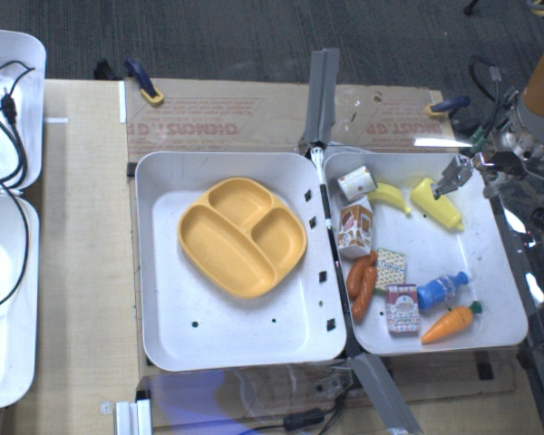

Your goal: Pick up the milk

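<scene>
Seen from above at a slant, two shallow white bins sit side by side on a bench. The left bin (163, 333) holds a yellow divided plate (242, 235) near its centre. The right bin (499, 333) holds a scatter of toy groceries. The milk (354, 228), a small brown-and-white carton, stands at about nine o'clock in that bin, close against its left wall. Just above it, toward eleven o'clock, lies a small white can (355, 183), with a banana (392, 198) beside that. A yellow bottle (437, 205) lies at about one o'clock. Below the carton are two orange sausages (362, 287), a patterned cracker box (390, 268) and a small red-and-white box (402, 309); a blue water bottle (442, 289) and a carrot (450, 323) lie toward five o'clock. The gripper (452, 176) hangs at about one o'clock over the right bin, just beside the yellow bottle and well apart from the milk; its fingers look slightly parted and nothing is held between them. Judging by this, the pick has not begun: the carton sits untouched, and the approach toward nine o'clock, the grasp and the lift all remain.
</scene>
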`<action>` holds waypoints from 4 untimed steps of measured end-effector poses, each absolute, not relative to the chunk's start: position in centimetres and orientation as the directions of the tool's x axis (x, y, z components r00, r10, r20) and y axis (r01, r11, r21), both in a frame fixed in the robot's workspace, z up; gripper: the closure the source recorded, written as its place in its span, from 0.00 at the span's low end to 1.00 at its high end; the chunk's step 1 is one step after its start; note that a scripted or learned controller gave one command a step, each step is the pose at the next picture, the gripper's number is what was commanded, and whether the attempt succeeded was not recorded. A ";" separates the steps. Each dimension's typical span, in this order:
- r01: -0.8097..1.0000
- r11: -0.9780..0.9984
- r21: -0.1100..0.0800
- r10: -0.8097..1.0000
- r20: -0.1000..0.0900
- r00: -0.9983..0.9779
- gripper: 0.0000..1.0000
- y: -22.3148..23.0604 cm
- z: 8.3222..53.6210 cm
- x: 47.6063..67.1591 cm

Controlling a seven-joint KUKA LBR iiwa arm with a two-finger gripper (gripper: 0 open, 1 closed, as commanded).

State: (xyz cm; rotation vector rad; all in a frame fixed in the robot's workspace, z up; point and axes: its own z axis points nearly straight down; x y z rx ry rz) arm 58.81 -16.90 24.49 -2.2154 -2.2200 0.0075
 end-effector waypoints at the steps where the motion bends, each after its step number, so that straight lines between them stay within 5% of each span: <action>1: 1.000 0.005 -0.012 1.000 0.000 -0.005 1.00 -16.9 25.0 58.9; 2: 0.996 -0.085 -0.007 0.996 0.000 0.085 1.00 -16.1 10.9 60.0; 3: 0.852 0.523 -0.001 0.852 0.000 -0.523 1.00 -11.7 19.8 59.3; 4: 0.779 0.627 -0.002 0.779 0.001 -0.627 1.00 -9.0 24.3 57.5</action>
